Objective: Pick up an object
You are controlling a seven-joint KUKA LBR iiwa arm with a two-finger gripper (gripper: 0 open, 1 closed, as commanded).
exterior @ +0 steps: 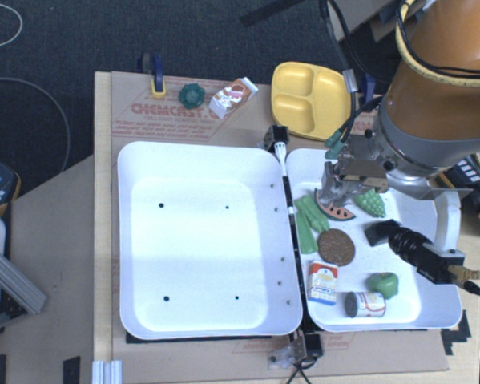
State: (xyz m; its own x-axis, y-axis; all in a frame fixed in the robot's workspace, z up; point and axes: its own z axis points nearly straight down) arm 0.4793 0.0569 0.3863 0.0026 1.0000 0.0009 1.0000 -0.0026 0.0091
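While the gripper [342, 194] hangs low over the back of the right bin [434, 314], a watermelon slice toy [336, 210] lies just under its tip, and I cannot tell how the gripper is set or if it has the slice. Just beside the slice are green bean pods [309, 221] and a green bumpy toy [372, 203]; nearer the front lie a brown round disc [336, 246], a small carton [323, 283], a little can [366, 305] and a green pepper [383, 283]. A yellow tray [309, 98] sits behind the bins.
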